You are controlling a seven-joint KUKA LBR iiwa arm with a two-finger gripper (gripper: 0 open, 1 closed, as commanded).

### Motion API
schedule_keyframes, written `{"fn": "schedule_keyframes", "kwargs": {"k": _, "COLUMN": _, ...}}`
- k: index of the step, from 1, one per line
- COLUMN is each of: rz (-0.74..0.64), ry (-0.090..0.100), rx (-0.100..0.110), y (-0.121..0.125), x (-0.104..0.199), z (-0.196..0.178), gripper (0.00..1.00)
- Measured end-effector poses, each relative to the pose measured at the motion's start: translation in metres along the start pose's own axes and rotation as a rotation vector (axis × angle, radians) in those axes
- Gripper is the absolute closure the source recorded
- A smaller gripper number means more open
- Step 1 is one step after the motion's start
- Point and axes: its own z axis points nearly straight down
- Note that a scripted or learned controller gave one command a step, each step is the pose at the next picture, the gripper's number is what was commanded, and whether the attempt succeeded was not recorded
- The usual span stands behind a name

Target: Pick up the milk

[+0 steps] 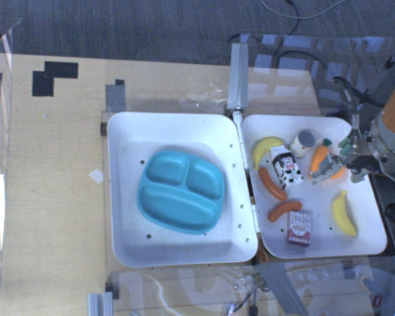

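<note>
Camera view from above the bench. The milk (287, 168), a small carton with a black-and-white cow pattern, lies in the right bin (375, 242), in its upper-left part, just beside a yellow lemon-like fruit (264, 149) and touching or nearly touching the upper sausage (272, 184). Its long axis appears to run from upper left to lower right in this view, tilted slightly. The gripper (328, 168) reaches in from the right and sits over the carrot (320, 157), to the right of the milk and near it, with a strip of bare bin floor between them. Whether the jaws stand apart or together cannot be told at this resolution; nothing is seen held between them. Judged from this layout, the coming move is a short leftward shift across the bin, with the jaws probably best closing across the carton's narrow width.
</note>
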Motion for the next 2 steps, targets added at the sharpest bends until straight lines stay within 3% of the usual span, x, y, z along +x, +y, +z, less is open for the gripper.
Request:
{"fn": "schedule_keyframes", "kwargs": {"k": 1, "rz": -0.003, "ry": -0.001, "rx": -0.006, "y": 0.002, "x": 0.000, "z": -0.011, "gripper": 1.00}}
{"fn": "schedule_keyframes", "kwargs": {"k": 2, "rz": -0.005, "ry": -0.001, "rx": -0.012, "y": 0.004, "x": 0.001, "z": -0.023, "gripper": 1.00}}
